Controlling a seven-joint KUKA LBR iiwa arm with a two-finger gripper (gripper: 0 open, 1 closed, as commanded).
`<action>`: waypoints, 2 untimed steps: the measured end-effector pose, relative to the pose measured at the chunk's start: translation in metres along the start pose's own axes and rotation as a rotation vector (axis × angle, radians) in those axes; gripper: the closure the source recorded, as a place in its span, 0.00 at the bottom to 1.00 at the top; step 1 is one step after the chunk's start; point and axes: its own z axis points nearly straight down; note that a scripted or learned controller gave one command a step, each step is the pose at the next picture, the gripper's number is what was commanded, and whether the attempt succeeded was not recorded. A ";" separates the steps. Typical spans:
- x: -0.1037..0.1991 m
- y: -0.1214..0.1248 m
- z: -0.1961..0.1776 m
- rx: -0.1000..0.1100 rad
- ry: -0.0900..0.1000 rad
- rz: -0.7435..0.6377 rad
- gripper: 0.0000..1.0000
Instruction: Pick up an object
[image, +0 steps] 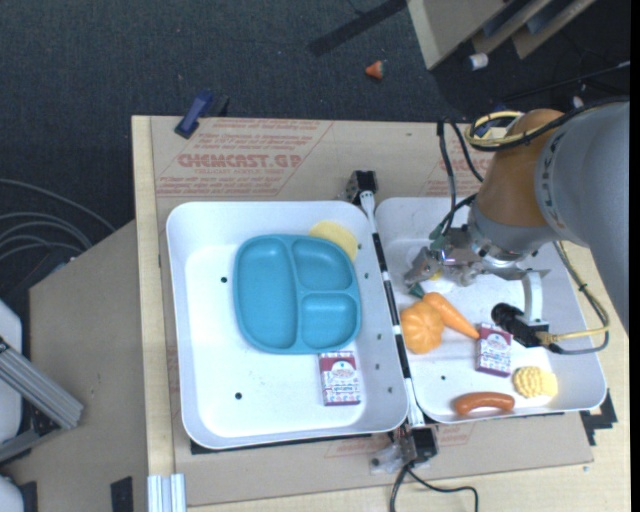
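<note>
We see orange carrot (452, 312) lying flat in right bin (590, 375), tip pointing toward lower right. Orange pepper-like piece (421, 328) sits just beside it, against bin's left wall. Small red-and-white box (494, 351) lies flat near middle. Yellow corn piece (534, 381) rests near front right; sausage (483, 404) lies along front wall. In left bin (200, 400) we note blue divided plate (296, 293), second red-and-white box (340, 378) below it, and yellow item (337, 236) at plate's upper right edge.

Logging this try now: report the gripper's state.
Gripper: low in the right bin above the toy carrot; open or shut cannot be told.
</note>
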 end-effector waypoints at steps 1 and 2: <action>0.000 0.001 -0.011 -0.002 0.000 0.000 1.00; 0.000 0.001 -0.011 -0.002 0.000 0.000 0.00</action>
